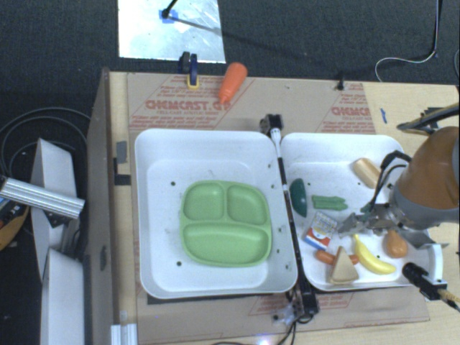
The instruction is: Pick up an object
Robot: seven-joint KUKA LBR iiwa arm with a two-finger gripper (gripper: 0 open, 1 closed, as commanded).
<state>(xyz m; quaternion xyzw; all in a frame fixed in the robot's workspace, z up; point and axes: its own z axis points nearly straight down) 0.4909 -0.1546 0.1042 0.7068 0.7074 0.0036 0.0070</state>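
- Arm: cut off at the right edge; part of the right bin is hidden by it.
- Left bin: a green divided tray is held.
- Right bin: banana, wedge, green pieces are held.
- Claw: placed above the banana; its state cannot be told.

Two white bins sit on a tan cardboard surface printed with red lettering. The bin toward the surface's left edge holds a pale green divided tray. The other bin holds a yellow banana, a dark green pepper, a green bean pod, a tan wedge, a beige roll and an orange fruit. An orange carrot lies at the surface's far edge. The arm is grey and orange.
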